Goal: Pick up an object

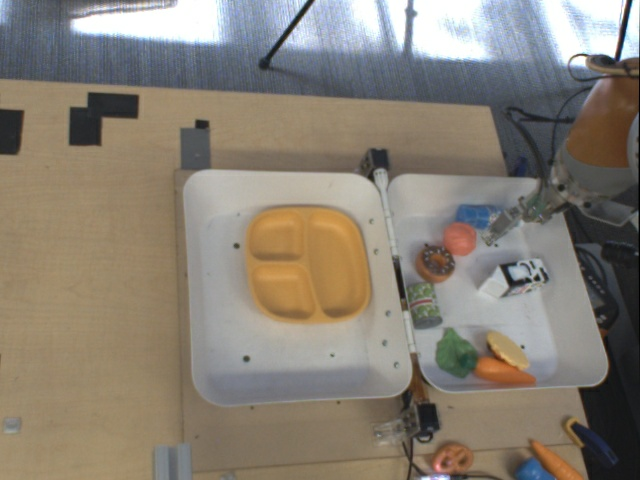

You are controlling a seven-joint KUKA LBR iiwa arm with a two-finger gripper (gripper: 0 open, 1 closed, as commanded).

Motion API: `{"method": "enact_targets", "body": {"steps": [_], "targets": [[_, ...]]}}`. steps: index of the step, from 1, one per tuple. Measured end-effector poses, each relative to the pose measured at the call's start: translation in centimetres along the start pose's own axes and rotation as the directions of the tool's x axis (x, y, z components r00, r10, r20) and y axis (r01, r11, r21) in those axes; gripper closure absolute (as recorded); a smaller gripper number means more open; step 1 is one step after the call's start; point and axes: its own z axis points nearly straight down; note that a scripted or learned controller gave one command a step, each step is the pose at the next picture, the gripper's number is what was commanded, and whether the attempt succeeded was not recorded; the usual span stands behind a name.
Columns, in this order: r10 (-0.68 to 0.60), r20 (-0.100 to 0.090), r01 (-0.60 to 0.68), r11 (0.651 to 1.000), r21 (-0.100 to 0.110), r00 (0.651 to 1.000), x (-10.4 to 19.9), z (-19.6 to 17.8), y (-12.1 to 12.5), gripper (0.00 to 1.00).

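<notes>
Orange carrot (503, 372) sits nearest in the right bin (578, 340), touching a yellow slice (507, 349), with 1 green broccoli piece (455, 354) just beside them. Going back: 1 green can (423, 305), 1 black-and-white carton (516, 277), 1 brown donut (436, 262), 1 pink ball (460, 239), 1 blue block (476, 215). So that's 8 candidates in 1 bin; the left bin (205, 268) has 1 yellow divided plate (305, 264).

Gripper (502, 226) hangs over the far side, between the blue block and the carton, fingers apart, nothing between them. If it were me I'd go for the carton or the ball: both stand clear of neighbours. Centre over it, drop straight, close on the narrow side.
</notes>
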Motion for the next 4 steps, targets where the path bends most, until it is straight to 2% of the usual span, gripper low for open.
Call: {"method": "enact_targets", "body": {"steps": [1,3,4], "targets": [[-0.136,-0.002,0.136,0.991,0.002,0.991,5.5,1.5,-6.4,0.0],[-0.135,-0.002,0.135,0.991,0.001,0.991,5.5,1.5,-6.3,0.0],[-0.1,-0.003,0.1,0.995,0.001,0.995,4.4,1.9,-8.0,0.0]]}}
